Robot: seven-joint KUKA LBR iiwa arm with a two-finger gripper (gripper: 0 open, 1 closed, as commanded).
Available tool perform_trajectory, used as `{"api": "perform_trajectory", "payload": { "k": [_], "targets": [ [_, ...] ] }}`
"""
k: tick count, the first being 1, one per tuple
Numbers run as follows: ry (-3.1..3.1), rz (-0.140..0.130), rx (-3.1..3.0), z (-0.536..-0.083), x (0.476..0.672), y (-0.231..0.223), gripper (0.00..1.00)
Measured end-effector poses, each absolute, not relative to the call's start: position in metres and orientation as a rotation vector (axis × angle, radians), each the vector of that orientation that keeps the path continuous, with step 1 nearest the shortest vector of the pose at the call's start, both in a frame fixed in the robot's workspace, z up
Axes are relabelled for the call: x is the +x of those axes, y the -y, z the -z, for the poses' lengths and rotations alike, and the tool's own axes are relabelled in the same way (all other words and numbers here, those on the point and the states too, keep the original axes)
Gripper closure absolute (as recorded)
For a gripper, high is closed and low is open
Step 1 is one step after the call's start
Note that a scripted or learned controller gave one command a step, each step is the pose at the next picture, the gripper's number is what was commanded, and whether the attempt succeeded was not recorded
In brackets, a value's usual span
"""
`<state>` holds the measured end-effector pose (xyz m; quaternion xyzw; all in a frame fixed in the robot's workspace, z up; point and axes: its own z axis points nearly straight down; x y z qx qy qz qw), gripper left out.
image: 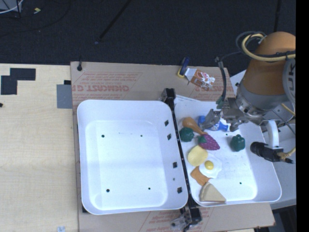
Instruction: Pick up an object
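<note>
Whether the jaws are open or closed cannot be told: the gripper [219, 120] hangs low over the far part of the right bin [263, 190], just above a blue object [222, 126] that it partly hides. Both bins sit on a brown cardboard sheet [120, 81] laid over a pale wooden bench [34, 153], with dark floor beyond. Toys crowd the right bin's left half: an orange carrot [191, 124], dark green vegetable [186, 134], purple grapes [209, 142], green pepper [237, 142], yellow lemon [197, 155], fried egg [209, 167] and tan wedge [211, 194]. To the left lies the left bin [128, 158]
</note>
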<state>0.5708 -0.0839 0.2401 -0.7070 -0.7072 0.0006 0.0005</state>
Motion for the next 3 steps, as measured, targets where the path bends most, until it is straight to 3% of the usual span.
{"api": "perform_trajectory", "payload": {
  "k": [1,2,3],
  "targets": [
    [2.211,-0.017,-2.214,-0.090,0.593,0.114,0.00],
    [2.208,-0.006,-2.227,-0.109,0.596,0.116,1.00],
    [2.228,0.006,-2.217,-0.193,0.593,0.065,1.00]
  ]
}}
